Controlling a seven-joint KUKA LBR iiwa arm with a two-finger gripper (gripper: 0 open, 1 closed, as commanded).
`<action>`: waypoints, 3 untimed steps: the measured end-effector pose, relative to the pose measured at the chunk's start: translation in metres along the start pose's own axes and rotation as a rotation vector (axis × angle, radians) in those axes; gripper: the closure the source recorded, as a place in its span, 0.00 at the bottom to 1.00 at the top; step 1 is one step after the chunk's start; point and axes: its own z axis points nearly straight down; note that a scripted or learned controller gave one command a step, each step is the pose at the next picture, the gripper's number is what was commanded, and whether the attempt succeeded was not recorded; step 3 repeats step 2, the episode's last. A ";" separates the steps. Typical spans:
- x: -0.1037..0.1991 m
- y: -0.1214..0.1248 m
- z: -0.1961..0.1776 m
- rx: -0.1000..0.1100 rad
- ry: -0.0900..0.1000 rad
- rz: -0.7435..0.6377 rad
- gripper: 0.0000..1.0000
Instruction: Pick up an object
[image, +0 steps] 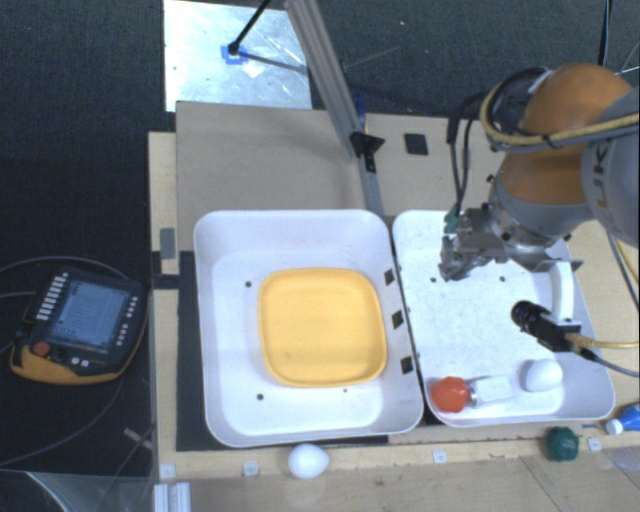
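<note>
The gripper (458, 262) hangs over the upper part of the right bin (420, 300), whether it is spread or closed impossible to tell from this angle. The nearest candidates, an orange ball (450, 394), a small white block (492, 389) and a white egg-shaped object (542, 376), lie along the bin's near edge, toward six and five o'clock from the gripper, well apart from it.

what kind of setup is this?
Likely a robot lab bin-picking cell: grey arm's claw over two shallow white plastic bins, handheld teach pendant on dark floor beside the bench.
</note>
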 end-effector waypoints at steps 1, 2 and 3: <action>0.041 0.025 0.022 0.001 0.000 0.000 1.00; 0.086 0.050 0.018 0.000 0.000 0.001 1.00; 0.086 0.050 0.018 0.000 0.000 0.001 1.00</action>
